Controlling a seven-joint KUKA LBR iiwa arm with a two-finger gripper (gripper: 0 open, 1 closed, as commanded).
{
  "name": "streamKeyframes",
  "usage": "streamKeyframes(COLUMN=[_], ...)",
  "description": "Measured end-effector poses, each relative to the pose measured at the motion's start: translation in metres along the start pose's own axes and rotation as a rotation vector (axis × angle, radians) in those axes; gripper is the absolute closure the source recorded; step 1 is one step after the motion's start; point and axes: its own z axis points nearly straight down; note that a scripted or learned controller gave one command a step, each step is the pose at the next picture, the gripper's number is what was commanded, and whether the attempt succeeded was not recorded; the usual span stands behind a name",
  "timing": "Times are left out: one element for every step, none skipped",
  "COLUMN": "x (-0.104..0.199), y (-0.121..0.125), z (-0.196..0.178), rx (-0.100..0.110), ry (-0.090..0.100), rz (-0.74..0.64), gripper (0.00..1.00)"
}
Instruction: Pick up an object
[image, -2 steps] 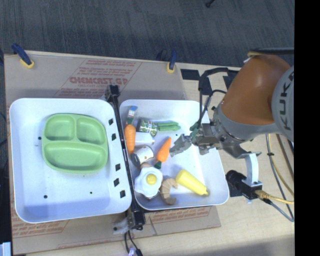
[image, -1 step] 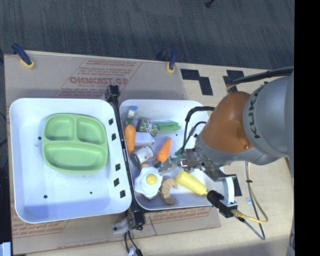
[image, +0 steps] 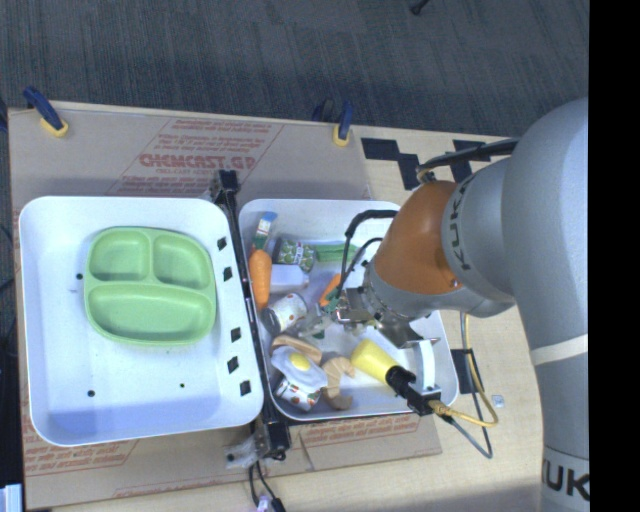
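The right bin (image: 330, 208) holds a heap of small things. An orange carrot (image: 260, 277) lies along its left wall, with a small bottle (image: 263, 230) above it and a green-labelled packet (image: 297, 252) beside that. A printed can (image: 286, 310) lies at the middle left. Pale wooden pieces (image: 305, 352) and a white and yellow item (image: 296, 386) sit near the front. A yellow cylinder (image: 372, 358) lies at the front right. My gripper (image: 332, 311) is low inside this bin, just right of the can, largely hidden under the orange wrist.
The left bin (image: 50, 300) holds a green divided plate (image: 152, 283). A black divider (image: 238, 290) runs between the bins. The arm's bulk covers the right bin's right half. Blue clamps (image: 343, 122) pin the cardboard at the bench's far edge.
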Motion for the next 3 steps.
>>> streamKeyframes(x=[0.000,0.041,0.041], y=[0.001,-0.025,-0.024], z=[-0.010,-0.142,-0.151], rx=[0.000,-0.005,-0.005], ry=[-0.001,0.000,-0.001], rz=[-0.005,0.001,-0.004], gripper=[1.00,1.00,1.00])
